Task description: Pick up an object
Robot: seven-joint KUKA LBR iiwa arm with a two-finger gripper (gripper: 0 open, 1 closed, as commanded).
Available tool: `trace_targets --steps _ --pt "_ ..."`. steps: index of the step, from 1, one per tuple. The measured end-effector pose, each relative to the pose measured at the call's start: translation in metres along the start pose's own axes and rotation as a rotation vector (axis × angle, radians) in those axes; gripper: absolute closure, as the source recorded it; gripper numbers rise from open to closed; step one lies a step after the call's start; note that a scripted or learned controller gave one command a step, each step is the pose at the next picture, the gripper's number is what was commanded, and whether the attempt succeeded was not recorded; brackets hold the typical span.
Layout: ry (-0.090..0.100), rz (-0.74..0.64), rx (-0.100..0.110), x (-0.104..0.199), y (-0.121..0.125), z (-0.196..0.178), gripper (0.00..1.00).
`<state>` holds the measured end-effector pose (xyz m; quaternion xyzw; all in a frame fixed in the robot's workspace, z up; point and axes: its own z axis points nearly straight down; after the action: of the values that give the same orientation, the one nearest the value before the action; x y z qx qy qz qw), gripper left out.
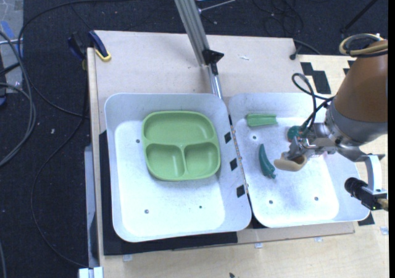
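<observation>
Gripper low in the right bin, grasp unconfirmed

Gripper (297, 152) hovers by a tan object (289, 163); finger state: cannot tell. Dark green piece (266, 162) lies at 9 o'clock, unlifted.

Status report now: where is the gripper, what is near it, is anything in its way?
Gripper low in right bin, over tan object; hold not confirmed. Dark green piece just beside it. Light green piece lies apart. Green divided plate in left bin.

Two white bins (123, 165), one green divided plate (182, 145), two green pieces (261, 120), one tan object (290, 162).
</observation>
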<state>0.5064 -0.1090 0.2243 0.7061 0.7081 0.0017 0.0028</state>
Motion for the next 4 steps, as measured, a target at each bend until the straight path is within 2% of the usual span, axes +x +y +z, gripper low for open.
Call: trace_targets --steps 1,3,4 --pt "0.000 0.000 0.001 -0.004 -0.001 -0.044 1.00" --pt "0.002 -0.005 0.004 0.089 0.031 -0.046 1.00" --pt "0.003 -0.005 0.007 0.148 0.045 -0.031 1.00"
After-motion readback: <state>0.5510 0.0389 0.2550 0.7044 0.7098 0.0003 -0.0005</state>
